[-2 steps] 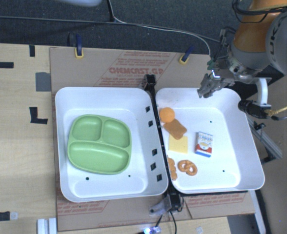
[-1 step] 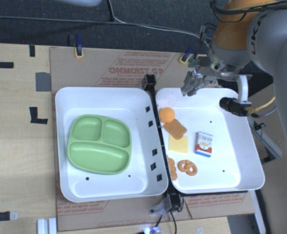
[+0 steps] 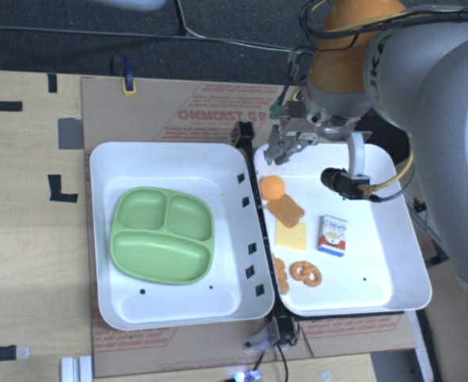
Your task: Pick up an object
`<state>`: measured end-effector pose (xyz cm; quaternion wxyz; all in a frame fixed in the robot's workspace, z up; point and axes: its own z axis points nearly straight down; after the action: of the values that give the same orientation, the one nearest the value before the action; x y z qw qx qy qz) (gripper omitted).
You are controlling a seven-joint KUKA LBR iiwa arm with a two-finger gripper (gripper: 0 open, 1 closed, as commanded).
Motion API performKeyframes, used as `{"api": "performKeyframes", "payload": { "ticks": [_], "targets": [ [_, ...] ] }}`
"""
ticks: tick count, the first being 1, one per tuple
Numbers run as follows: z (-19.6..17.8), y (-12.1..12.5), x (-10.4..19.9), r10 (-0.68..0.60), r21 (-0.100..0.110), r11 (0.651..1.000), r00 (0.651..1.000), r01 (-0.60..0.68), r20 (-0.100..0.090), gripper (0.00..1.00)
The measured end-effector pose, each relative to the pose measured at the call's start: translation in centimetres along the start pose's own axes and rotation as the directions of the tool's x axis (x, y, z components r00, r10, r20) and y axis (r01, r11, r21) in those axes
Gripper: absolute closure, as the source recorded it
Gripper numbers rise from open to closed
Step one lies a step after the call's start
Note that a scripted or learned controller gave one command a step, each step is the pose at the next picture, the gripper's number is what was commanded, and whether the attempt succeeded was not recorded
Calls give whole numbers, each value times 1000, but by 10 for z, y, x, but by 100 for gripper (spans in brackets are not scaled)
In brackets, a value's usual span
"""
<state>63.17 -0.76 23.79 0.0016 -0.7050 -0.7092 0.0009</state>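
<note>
The left shallow white plastic bin holds a smooth, pale green plastic plate divided into three compartments, lying flat. In the right white bin, near the dividing wall, lie the candidates for picking: a small round orange ball, touching a tan bread-like slab below it, then a flat yellow cheese-like square, a knotted brown pretzel, and a small red, white and blue carton standing apart to the right. The grey two-finger gripper hangs over the bin's upper left corner, just above the ball, carrying nothing; whether its claw is spread or closed I cannot tell. This looks like the approach step: next it would need to descend squarely over one item, likely the ball, which may roll.
</note>
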Motion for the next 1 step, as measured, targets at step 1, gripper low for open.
{"api": "performKeyframes", "payload": {
  "ticks": [1],
  "targets": [
    [-1, 3, 47, 1, -2, 1000, 1000, -1, 1, 100]
  ]
}}
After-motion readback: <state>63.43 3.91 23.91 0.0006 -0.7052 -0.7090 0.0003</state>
